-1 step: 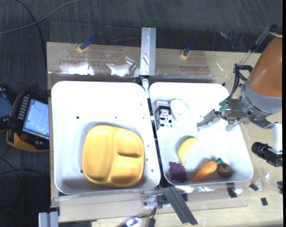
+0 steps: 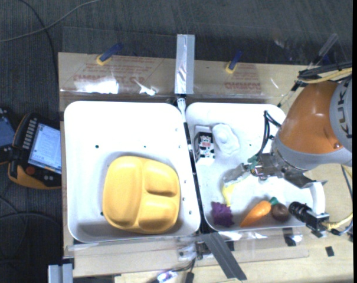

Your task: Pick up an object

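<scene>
Hovering: end effector (image 2: 244, 171) | yellow object (image 2: 228, 191) just below | carrot (image 2: 256, 212) near

Claw (image 2: 236, 175) perhaps over yellow object (image 2: 227, 191)

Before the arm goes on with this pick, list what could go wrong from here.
1. The hand hangs over a crowded corner: yellow banana-shaped toy, purple grape-like toy and orange carrot toy lie close together, so it may nudge or grab the wrong one.
2. These toys lie near the right white bin's front wall; a low approach might strike it.
</scene>
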{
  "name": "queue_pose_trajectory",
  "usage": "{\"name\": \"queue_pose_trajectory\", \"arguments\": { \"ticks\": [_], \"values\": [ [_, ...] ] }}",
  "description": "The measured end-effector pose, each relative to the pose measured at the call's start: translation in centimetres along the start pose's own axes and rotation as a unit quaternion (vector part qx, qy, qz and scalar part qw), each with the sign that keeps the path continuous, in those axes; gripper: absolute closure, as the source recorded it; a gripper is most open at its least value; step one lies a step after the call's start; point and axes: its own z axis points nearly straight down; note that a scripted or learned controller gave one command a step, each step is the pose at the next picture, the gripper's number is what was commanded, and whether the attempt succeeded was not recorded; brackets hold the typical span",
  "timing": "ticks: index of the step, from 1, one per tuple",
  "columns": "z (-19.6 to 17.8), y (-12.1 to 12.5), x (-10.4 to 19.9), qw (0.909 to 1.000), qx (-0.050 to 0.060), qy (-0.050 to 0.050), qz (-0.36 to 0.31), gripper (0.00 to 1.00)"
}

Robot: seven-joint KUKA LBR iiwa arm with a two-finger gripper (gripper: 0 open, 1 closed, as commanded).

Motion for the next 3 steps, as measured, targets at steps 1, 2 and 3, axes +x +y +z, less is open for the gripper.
{"name": "queue_pose_trajectory", "arguments": {
  "ticks": [1, 2, 3],
  "values": [
    [8.6, 0.2, -0.8, 0.9986, -0.005, -0.001, -0.052, 0.0],
    [7.6, 0.5, -0.8, 0.9986, -0.008, -0.001, -0.052, 1.0],
    [-0.7, 6.3, 4.9, 0.9983, 0.0, -0.001, 0.059, 1.0]
  ]
}}
